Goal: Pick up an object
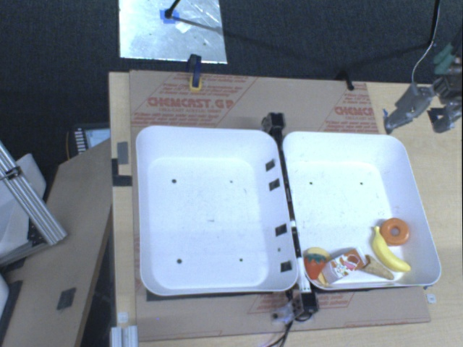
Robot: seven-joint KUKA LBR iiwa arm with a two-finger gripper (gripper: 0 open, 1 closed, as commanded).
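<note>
Bench (123,215) carries two white bins side by side. Left bin (152,266) and right bin (405,157) meet at a black hinge strip. My arm (443,71) sits at the right edge, above the right bin's far corner, jaws (419,114) off the bin; can't tell if they're parted or closed. All objects are bunched at the right bin's near edge: banana (389,253), orange donut (395,230) touching its far end, a red-and-white packet (341,264), a red-and-yellow fruit (315,262) beside the hinge.
</note>
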